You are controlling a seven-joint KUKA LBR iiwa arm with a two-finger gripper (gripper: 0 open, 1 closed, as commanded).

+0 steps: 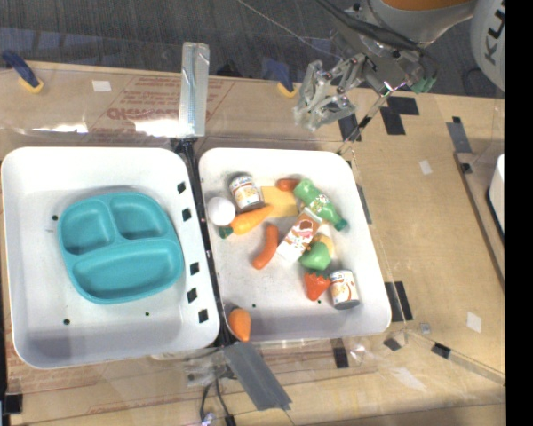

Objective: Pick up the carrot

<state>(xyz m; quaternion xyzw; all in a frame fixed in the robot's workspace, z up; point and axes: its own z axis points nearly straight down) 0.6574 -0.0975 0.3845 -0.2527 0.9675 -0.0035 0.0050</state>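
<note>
Small orange bit (239, 324) sits on right bin's (364, 238) near rim, carrot (250, 221) further back by the left wall w/ egg (220, 211) touching, gripper (324, 96) hovers beyond far edge, empty, can't tell jaw state tbh.

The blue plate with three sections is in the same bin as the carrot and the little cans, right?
No. The camera view shows the blue plate alone in the left bin. The carrot and the little cans lie in the right bin.
</note>
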